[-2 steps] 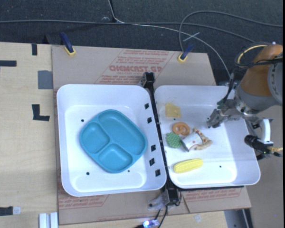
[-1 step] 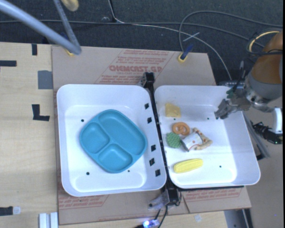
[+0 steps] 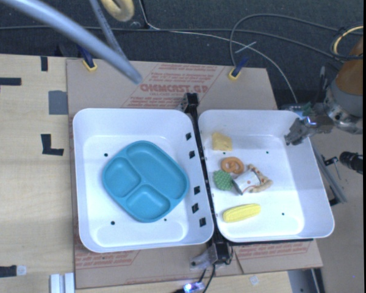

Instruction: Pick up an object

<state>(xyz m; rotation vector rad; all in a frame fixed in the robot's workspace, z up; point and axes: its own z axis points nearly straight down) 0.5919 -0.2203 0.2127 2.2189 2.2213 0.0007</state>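
Note:
The right bin (image 3: 305,188) holds several small toy foods. A pale yellow wedge (image 3: 221,141) lies near its far left corner. Below the wedge are an orange pretzel ring (image 3: 232,164), a green piece (image 3: 222,179) and a brown-and-white piece (image 3: 251,180), bunched together. A yellow corn cob (image 3: 241,212) lies nearer the front. My gripper (image 3: 297,133) hangs over the bin's far right corner, well to the right of all the foods, and nothing is visibly held in it.
The left bin (image 3: 88,163) contains a blue divided plate (image 3: 145,180). A black divider (image 3: 197,163) runs between the bins. Cables loop across the dark surface behind the bench, and a grey pole (image 3: 61,23) crosses the top left.

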